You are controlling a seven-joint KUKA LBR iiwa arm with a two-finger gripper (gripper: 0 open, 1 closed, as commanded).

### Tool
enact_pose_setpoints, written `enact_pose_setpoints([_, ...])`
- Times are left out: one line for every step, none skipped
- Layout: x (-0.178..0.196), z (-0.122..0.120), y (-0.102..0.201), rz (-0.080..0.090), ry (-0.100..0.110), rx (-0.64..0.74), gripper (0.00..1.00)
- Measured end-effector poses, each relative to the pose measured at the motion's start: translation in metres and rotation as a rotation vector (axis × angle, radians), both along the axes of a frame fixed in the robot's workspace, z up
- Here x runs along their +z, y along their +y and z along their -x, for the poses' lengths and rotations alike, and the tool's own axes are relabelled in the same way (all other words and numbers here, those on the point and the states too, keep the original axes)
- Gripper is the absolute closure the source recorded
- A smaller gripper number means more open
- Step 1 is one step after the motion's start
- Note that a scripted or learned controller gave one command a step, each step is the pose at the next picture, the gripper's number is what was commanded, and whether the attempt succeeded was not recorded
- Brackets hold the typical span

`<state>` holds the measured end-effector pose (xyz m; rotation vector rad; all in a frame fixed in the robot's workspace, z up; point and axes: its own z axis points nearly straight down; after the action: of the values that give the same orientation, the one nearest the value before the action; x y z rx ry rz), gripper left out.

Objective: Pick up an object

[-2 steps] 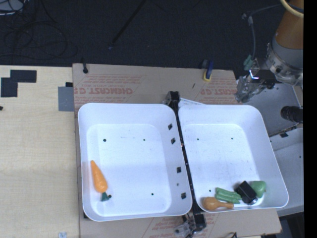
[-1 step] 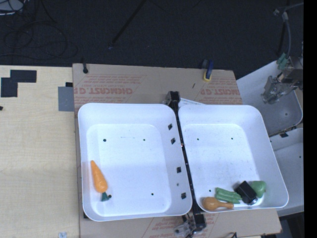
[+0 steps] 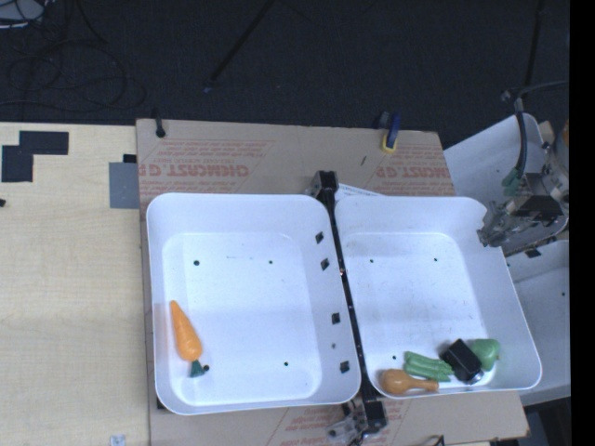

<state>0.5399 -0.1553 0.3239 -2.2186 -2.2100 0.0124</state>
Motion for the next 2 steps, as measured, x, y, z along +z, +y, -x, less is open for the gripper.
enact_pose_setpoints([0.051, 0.067, -0.047, 0.004, -0.014, -0.002, 1.0])
enact_pose_setpoints([-0.04, 0.065, -0.058, -0.002, -0.003, 0.002, 1.0])
